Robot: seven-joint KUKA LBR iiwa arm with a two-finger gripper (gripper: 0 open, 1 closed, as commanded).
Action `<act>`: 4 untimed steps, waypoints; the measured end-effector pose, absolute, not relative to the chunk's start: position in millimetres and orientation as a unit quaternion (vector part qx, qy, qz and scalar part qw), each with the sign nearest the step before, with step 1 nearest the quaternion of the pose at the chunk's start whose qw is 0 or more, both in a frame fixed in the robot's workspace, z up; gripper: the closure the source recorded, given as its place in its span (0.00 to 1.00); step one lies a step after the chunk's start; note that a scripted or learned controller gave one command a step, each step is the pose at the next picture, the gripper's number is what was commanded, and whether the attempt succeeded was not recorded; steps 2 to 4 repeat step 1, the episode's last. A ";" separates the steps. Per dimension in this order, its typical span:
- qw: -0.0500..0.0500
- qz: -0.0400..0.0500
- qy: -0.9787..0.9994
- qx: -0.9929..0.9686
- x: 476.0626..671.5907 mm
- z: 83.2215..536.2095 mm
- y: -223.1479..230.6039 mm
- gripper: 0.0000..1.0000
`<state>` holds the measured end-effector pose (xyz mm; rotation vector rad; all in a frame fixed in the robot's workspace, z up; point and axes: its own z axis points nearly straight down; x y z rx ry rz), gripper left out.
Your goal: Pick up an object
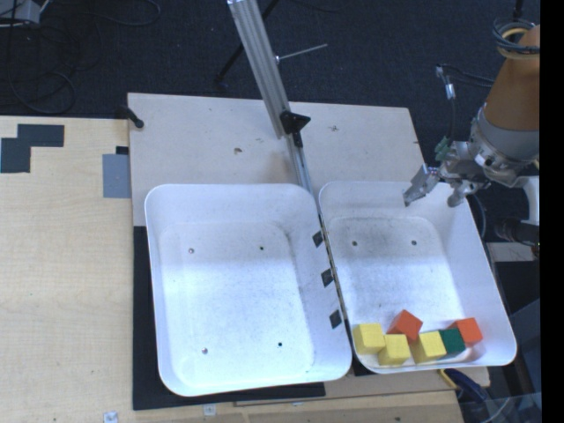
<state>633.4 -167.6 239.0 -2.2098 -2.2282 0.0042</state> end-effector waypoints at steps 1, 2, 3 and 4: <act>0.002 0.002 -0.712 -0.702 633.7 248.9 -167.2 1.00; 0.002 0.002 -0.712 -0.702 633.7 248.9 -167.2 1.00; 0.002 0.002 -0.712 -0.702 633.7 248.9 -167.2 1.00; 0.002 0.002 -0.712 -0.702 633.7 248.9 -167.2 1.00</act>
